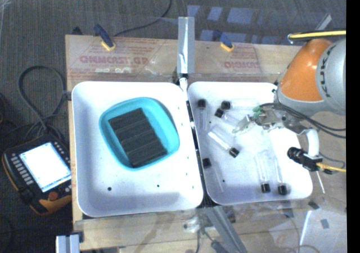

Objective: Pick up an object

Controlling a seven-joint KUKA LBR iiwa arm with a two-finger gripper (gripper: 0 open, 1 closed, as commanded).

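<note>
The tool (254,118) hangs low over the right bin (292,193), its state impossible to tell. Clear tubes (223,140) with black caps lie scattered around it in that bin. In the left bin (90,190) a blue bowl (171,128) holds a black block (136,135).

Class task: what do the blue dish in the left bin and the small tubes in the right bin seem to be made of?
Shallow blue dish: probably plastic; uniform colour, soft rounded rim, slight sheen. Small clear tubes with black caps: clear plastic or glass, which one is unclear; the white bin shows through them.
</note>
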